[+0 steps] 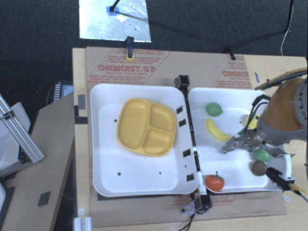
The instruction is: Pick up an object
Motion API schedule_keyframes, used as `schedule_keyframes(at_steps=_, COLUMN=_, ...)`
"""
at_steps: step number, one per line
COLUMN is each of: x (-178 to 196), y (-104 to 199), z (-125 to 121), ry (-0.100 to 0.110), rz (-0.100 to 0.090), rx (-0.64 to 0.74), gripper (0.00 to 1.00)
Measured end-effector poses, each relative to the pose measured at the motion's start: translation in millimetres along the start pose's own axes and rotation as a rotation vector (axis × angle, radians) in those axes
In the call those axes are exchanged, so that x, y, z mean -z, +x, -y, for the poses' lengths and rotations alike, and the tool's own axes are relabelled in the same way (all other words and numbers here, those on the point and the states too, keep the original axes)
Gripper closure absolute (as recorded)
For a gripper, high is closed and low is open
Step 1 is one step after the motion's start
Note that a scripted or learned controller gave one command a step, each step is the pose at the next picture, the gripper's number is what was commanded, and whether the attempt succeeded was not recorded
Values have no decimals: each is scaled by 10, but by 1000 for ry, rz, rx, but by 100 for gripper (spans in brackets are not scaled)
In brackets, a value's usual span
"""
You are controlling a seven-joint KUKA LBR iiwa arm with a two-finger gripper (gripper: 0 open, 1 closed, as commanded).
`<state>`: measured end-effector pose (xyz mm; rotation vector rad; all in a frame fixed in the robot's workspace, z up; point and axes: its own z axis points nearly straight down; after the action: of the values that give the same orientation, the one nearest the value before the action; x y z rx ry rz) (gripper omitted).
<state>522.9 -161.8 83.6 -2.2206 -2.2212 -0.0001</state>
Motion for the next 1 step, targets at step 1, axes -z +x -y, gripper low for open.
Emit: schedule_keyframes(at_steps=1, x=115, y=-4, z=-8, ry=-3, rz=1, rx=0, gripper=100)
